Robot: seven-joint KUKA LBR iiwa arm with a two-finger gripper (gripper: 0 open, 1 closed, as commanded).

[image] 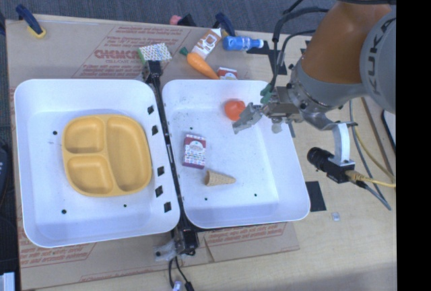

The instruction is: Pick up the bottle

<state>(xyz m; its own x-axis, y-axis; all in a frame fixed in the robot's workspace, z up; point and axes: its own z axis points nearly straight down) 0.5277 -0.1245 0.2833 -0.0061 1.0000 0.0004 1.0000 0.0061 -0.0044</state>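
Both white bins sit closest, the left bin (40,229) carrying a yellow divided tray (106,154), the right bin (269,205) holding a red carton (194,151), an ice cream cone (219,179) and a small red ball (234,108). Next, the arm hangs its gripper (248,118) over the right bin beside that ball, nothing visibly in it (whether its jaws are apart or closed can't be told). Bottle-wise, the blue bottle (239,44) lies on the cardboard behind the bins, near a carrot (201,65). Probably best to reach past the rim and grab across its body.
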